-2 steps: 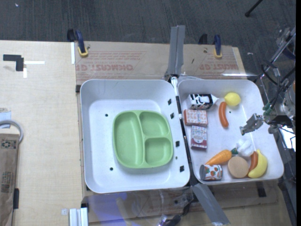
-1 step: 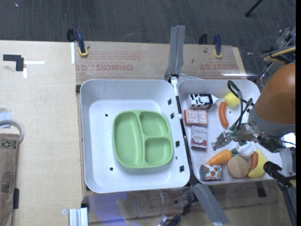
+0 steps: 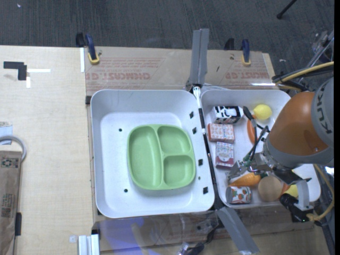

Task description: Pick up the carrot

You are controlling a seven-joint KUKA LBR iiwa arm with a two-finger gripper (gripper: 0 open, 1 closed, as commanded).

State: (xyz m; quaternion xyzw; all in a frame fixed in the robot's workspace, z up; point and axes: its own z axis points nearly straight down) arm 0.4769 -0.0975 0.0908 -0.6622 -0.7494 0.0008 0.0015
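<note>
Reaching into the right bin (image 3: 210, 97), I see the tool (image 3: 245, 166), whose state I cannot tell, just above the carrot (image 3: 247, 179) beside a can (image 3: 238, 194); it looks light, stiff, smooth, so I would grip mid-body.

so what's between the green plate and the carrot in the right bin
In the camera view, between the green plate and the carrot lie the bins' adjoining walls, then a small red and white packet just above that line.
</note>
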